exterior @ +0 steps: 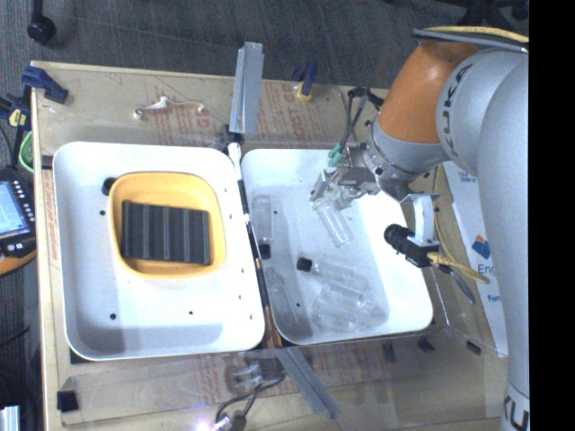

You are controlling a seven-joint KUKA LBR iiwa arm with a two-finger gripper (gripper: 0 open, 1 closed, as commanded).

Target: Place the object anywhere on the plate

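A yellow plate (166, 189) lies in the left bin (81, 241), with a dark ridged slab (166, 233) resting on it. My gripper (335, 193) hangs over the upper middle of the right bin (409, 308), far to the right of the plate. Just below it lies a clear tube (338, 229); whether the gripper touches it I cannot tell. More clear plastic pieces (346, 296) are heaped near that bin's front. Another clear tube (261, 215) lies along its left wall, and a small black piece (304, 264) sits near the middle.
A metal bar (244, 88) stands on the bench behind the gap between the two bins. Blue clamps (305, 74) grip the bench's back edge. A handheld screen device (11, 214) sits at the far left.
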